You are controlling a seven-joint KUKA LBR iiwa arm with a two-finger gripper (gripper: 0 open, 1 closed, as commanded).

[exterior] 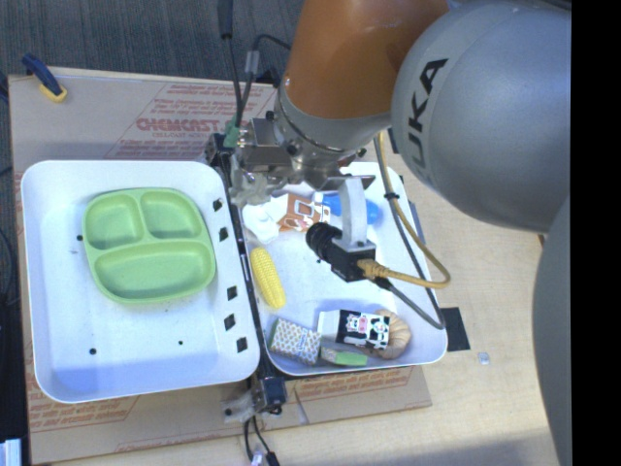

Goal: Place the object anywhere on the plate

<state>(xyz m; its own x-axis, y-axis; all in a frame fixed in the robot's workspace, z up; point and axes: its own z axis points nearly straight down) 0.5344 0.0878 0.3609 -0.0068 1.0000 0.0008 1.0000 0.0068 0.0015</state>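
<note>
Green three-compartment plastic plate (147, 246) sits in the left white bin (39, 260). Yellow plastic corn cob (267, 276) lies in the right white bin (427, 343) (by the middle wall). The tool (260, 173) is over that bin's far end, can't tell its grip.

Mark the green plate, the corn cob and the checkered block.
green plate (155, 268), camera view, floor of its large compartment.
corn cob (267, 276), camera view, middle of the cob.
checkered block (294, 341), camera view, its top face.
</note>
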